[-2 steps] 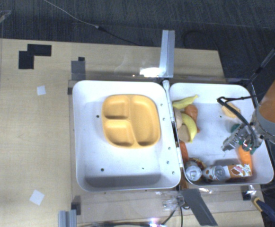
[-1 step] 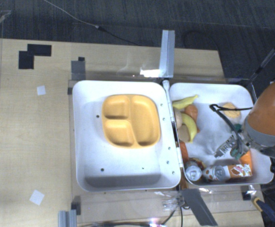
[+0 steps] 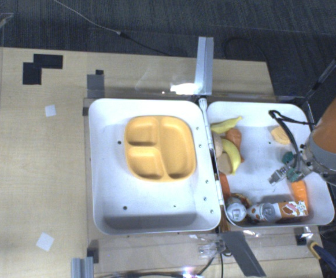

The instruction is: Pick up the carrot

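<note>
The gripper (image 3: pixel 284 171) hangs low over the right bin (image 3: pixel 254 112), at its right side, reaching in from the arm (image 3: pixel 335 135) whose orange band bulges at the frame's edge. Whether it is apart or together cannot be told from this slant — its tip is a small tangle of metal and green. Nothing is visibly held in it.

Just beside the gripper, to its right and slightly below, lies an orange piece that looks to be the carrot (image 3: pixel 298 189), resting on the bin floor near the right wall. Below it, along the bin's front wall, a flat orange packet (image 3: pixel 292 208) lies next to two cans (image 3: pixel 250 212) set side by side. At the bin's left wall sit two bananas (image 3: pixel 230 153), one yellow-green above, one yellower below, with a reddish-orange fruit (image 3: pixel 233 136) between them. A pale round item (image 3: pixel 280 135) rests near the back right, and a black cable (image 3: pixel 286 129) loops down past it toward the gripper.

The left bin (image 3: pixel 107 213) carries a yellow divided plate (image 3: pixel 159 147) with three compartments, near its middle.

Both bins rest on a pale wood bench (image 3: pixel 34 172) marked with black patches (image 3: pixel 40 67) and small white squares of tape. A metal upright (image 3: pixel 205 65) stands behind the seam between the bins. Beyond the bench lies dark grey carpet (image 3: pixel 156 10), crossed by a thin cable.
</note>
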